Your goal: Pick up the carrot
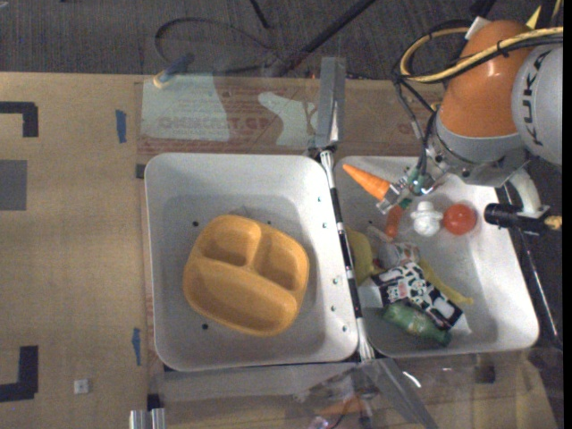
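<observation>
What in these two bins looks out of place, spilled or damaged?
Nothing looks spilled or broken. The yellow divided plate sits askew in the left bin. In the right bin, the carrot lies near the top left corner, beside the gripper, while the other items huddle in a loose pile.

Two bins stand side by side on the bench (71, 266). The left bin (170, 329) holds one divided plate (247, 273), which lies near the middle of it. The right bin (509, 320) holds several things. The carrot (367, 180) lies in its far left corner, close to the wall between the bins. The gripper (404, 195) is just right of the carrot, and the arm (487, 88) reaches in from the far right. A ball (459, 218) lies right of the gripper, and a small round thing (426, 219) is just left of the ball. A banana (360, 250) lies along the left wall. A carton (418, 295) lies nearer, in the middle, and a bottle (413, 321) lies at its near side.
</observation>
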Action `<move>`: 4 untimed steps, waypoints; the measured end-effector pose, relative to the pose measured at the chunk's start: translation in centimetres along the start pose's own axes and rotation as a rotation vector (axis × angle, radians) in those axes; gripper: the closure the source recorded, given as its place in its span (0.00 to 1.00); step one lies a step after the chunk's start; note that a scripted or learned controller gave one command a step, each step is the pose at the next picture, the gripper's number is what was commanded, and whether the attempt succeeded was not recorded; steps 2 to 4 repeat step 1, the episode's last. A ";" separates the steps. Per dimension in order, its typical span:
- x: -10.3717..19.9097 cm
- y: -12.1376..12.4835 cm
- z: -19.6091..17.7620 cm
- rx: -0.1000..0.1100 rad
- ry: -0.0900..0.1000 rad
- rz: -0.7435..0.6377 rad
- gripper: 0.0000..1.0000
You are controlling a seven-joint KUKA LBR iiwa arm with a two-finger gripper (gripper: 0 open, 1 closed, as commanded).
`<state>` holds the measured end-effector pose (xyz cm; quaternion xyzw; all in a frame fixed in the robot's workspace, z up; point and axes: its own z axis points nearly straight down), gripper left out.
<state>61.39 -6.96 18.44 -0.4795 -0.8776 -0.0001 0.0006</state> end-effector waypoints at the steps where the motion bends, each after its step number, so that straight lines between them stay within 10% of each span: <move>1: -0.1 0.1 -1.1 -0.005 -0.003 0.000 1.00; 4: -0.1 0.1 -1.1 -0.005 -0.003 0.000 1.00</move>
